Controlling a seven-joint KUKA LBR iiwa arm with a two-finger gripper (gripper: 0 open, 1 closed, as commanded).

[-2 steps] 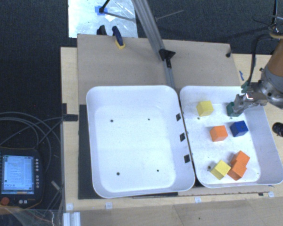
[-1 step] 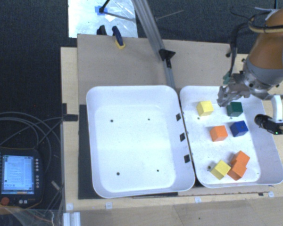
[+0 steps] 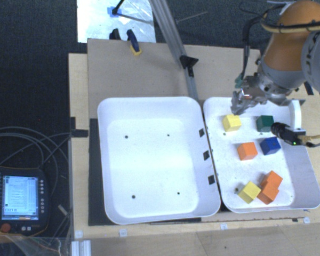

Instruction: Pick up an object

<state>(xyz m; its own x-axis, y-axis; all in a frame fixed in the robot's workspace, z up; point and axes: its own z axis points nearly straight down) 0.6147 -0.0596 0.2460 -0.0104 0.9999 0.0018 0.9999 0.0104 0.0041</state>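
Note:
My gripper (image 3: 239, 106) hangs over the back of the right bin (image 3: 304, 188), just above and behind a yellow cube (image 3: 232, 122). Nothing shows between its fingers. Other blocks lie in that bin: a green cube (image 3: 265, 123), a blue cube (image 3: 270, 145), an orange cube (image 3: 247, 151), a second yellow cube (image 3: 249, 191) and two orange blocks (image 3: 270, 186) stacked close together at the front.
The left bin (image 3: 149, 159) sits beside the right one, with black clips (image 3: 206, 154) along the shared edge. A slanted metal pole (image 3: 170, 31) rises behind the bins. A teach pendant (image 3: 17, 199) lies at the far left.

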